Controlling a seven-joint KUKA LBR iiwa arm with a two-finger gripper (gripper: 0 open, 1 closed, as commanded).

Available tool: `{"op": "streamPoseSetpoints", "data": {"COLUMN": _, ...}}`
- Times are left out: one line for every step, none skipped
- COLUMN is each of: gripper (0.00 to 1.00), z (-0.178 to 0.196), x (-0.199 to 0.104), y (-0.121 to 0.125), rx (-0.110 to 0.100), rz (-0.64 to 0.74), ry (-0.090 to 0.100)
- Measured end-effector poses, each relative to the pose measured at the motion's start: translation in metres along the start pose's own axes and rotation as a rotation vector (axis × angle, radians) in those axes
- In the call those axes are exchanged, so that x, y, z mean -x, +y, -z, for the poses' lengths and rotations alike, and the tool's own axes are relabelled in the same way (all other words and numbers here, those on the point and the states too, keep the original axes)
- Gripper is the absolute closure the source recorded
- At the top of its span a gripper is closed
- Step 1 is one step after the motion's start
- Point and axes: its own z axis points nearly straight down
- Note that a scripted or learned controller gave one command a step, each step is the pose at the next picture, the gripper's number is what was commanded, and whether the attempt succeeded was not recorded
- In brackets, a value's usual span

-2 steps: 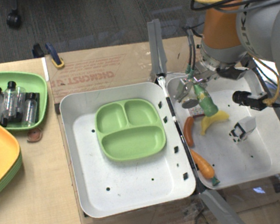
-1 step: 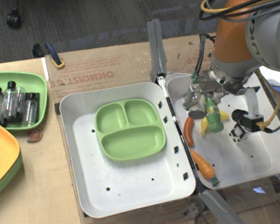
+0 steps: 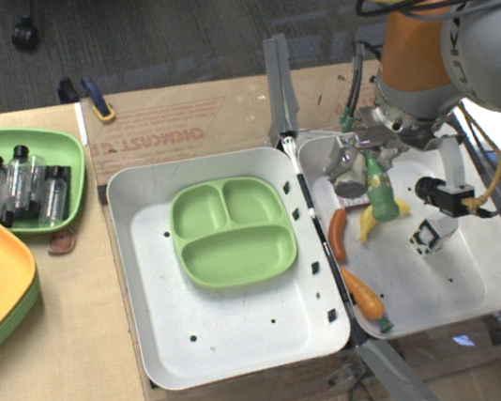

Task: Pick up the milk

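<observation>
While the green plate [image 3: 232, 231] sits idle in the left bin [image 3: 162, 352], my gripper [image 3: 348, 167] hangs at the right bin's [image 3: 494, 292] upper-left corner, beside a green bottle [image 3: 381, 194]. I can't make out how wide it stands, or any hold. What I take for the milk [image 3: 425, 237] lies right and toward the camera, past the bottle, too small to read its axis.

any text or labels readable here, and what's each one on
"CHEMCUT", or close to it: red print on the brown cardboard sheet behind the left bin, upside down from this camera and partly blurred, so the spelling is uncertain.
Smaller red print beside that word: too blurred to read.
Small bottles in the green tray: any labels are too small to read.
</observation>
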Motion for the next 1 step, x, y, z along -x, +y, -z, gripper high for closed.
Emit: {"op": "streamPoseSetpoints", "data": {"gripper": 1.00, "z": -0.0298, "x": -0.0190, "y": -0.0240, "rx": -0.005, "rz": -0.395, "ry": -0.001}}
